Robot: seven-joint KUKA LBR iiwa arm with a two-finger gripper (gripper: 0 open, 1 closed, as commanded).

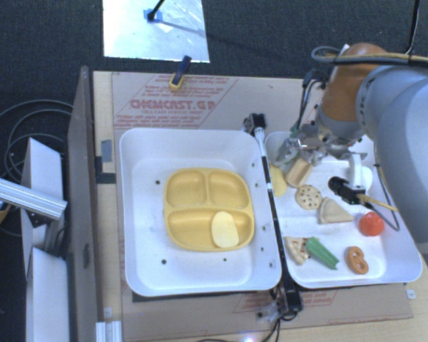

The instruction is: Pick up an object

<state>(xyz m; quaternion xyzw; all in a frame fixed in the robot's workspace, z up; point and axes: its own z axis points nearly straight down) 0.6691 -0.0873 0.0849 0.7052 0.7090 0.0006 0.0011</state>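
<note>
Hand [297, 155] sits low at the back-left of the right bin [406, 262], just over a tan bread piece [298, 171]; can't tell if it's spread or pinching. Cookie [308, 197], tomato [371, 224], pretzel [357, 259] & green veg [321, 253] lie nearby. Left bin [139, 191] has a yellow tray [200, 191] w/ a pale oval [225, 229].

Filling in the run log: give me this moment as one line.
phase: reaching | hand: low in right white bin, at tan bread-like piece | grasp: unconfirmed | left bin: yellow divided tray
</note>
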